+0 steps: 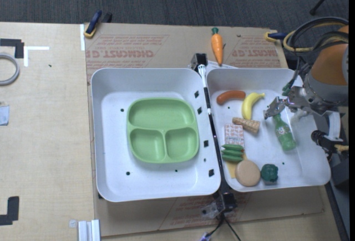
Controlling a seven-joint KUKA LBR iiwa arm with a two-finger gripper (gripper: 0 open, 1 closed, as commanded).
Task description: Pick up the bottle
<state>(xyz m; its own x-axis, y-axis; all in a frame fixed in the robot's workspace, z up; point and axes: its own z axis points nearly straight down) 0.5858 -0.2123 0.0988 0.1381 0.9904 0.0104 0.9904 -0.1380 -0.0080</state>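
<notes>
Bins (105, 140): two. Green divided tray (163, 130): one. Bottle (284, 132): one. Banana (251, 103): one. Sausage (230, 96): one. Carrot (216, 45), beyond the bins: one. Broccoli (269, 173): one. Bread roll (248, 173): one.

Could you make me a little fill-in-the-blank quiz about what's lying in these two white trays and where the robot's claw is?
1. The left bin holds a ____ divided plate.
2. The gripper is at the top end of the green ____ in the right bin.
3. The yellow banana lies just right of a red ____.
4. The orange ____ lies outside the bins, on the cardboard.

Missing words: green; bottle; sausage; carrot
</notes>
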